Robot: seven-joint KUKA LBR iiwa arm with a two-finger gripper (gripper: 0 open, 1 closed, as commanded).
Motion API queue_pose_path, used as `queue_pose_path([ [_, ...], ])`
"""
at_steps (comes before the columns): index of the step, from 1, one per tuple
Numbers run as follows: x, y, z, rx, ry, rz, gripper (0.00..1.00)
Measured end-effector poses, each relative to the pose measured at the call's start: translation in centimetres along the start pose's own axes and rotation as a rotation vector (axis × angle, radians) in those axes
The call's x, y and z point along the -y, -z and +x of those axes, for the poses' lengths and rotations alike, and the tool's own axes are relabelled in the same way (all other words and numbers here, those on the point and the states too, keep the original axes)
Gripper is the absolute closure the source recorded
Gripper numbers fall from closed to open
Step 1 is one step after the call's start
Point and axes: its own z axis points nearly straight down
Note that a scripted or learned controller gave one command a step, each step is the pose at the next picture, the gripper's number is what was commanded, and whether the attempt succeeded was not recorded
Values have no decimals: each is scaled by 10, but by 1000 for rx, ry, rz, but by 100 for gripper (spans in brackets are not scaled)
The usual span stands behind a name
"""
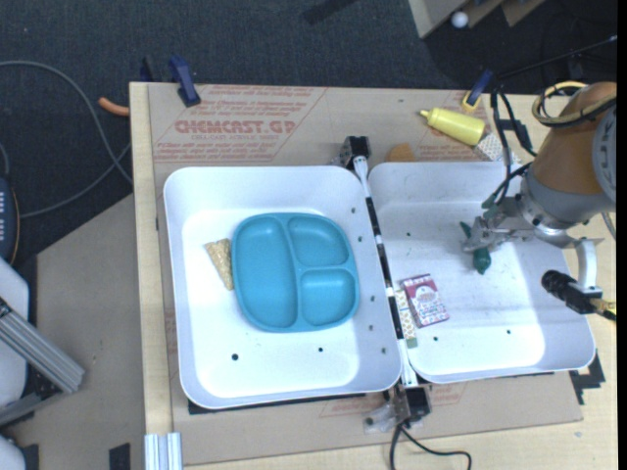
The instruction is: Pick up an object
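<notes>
- A small dark green object (481,259) sits in the right bin (509,355), in its upper middle part, right at the tips of the gripper (480,243).
- The gripper hangs over that bin from the right; whether its jaws are parted or closed on the green object cannot be told from this angle.
- A small red-and-white card packet (425,300) lies near the right bin's left wall, well apart from the gripper.
- The left bin (284,375) holds a blue divided plate (294,269), with a tan sponge-like piece (219,257) touching its left edge.
- A yellow bottle (454,122) lies on the bench beyond the right bin.
</notes>
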Motion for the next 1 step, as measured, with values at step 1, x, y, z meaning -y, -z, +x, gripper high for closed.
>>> queue_pose_path([
  [1, -11, -10, 69, -3, 0, 6, 100],
])
